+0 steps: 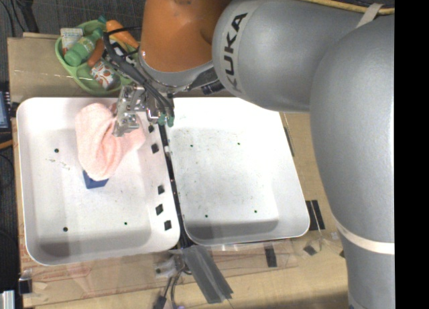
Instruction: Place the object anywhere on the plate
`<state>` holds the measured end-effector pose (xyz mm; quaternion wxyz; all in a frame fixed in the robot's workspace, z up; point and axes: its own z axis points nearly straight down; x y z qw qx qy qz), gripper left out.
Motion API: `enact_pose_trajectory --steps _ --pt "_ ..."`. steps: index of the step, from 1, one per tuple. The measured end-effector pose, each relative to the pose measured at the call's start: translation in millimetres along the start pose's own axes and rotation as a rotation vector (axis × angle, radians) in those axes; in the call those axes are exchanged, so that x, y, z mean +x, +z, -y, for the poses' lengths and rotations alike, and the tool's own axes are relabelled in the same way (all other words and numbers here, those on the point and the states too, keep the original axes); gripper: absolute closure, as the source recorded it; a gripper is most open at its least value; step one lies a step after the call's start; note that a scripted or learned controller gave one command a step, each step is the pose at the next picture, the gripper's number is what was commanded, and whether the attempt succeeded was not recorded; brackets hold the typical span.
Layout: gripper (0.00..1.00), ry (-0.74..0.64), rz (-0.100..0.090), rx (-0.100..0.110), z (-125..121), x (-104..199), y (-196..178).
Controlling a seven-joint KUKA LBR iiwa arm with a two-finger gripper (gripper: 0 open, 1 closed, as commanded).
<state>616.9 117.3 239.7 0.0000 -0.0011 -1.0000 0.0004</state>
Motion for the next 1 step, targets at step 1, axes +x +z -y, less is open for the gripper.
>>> enact_pose_trajectory --steps 1 --pt "1.0 -0.006 0.002 0.0 -51.7 2.2 4.5"
